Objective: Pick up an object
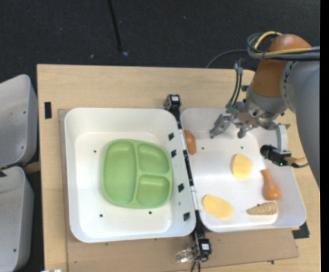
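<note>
Fingers spread apart over the far end of the right bin, with bare white floor showing between the two tips and nothing held. The arm leans in from the right, its orange band above the wrist.

Five things lie in that bin. A small orange piece sits against the left wall, near the divider. A yellow lump lies near the middle. A flatter yellow piece lies toward the near edge. An orange drumstick shape lies by the right wall, and a tan ridged piece lies just below it. The left bin holds a green tray with three compartments.

The yellow lump looks the best pick, being nearest the fingers and well apart from its neighbours and the walls. It appears to be toy food, so likely light and stiff, with a smooth skin that could slip. Its rounded sides give little flat face, so a hold across the widest middle seems safest, low enough that it cannot squirt upward. The flatter yellow piece would be harder, since it lies low against the floor. The orange piece by the wall leaves little room for one finger
</note>
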`<action>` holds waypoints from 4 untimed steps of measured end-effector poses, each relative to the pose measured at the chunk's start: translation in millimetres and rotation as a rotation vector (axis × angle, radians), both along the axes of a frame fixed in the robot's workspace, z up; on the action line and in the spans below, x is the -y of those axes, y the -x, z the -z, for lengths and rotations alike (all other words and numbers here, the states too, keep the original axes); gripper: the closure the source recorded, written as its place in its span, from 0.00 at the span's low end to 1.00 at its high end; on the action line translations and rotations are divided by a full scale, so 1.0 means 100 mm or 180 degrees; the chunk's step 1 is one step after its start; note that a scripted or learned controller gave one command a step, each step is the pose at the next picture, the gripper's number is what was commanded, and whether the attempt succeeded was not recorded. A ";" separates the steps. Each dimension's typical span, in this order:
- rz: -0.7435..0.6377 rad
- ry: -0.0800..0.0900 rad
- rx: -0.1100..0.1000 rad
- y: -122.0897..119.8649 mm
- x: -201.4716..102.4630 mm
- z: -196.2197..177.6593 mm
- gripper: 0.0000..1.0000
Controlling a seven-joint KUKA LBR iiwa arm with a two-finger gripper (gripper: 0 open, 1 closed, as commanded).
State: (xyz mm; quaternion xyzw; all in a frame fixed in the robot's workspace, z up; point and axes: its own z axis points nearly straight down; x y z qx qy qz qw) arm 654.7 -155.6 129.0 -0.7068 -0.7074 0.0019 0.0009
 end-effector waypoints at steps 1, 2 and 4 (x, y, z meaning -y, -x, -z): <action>0.0001 0.0001 0.0008 0.00 0.01 0.29 0.00; 0.0000 0.0007 0.0026 -0.01 0.02 0.16 1.00; -0.0006 0.0004 0.0039 -0.04 0.03 -0.97 1.00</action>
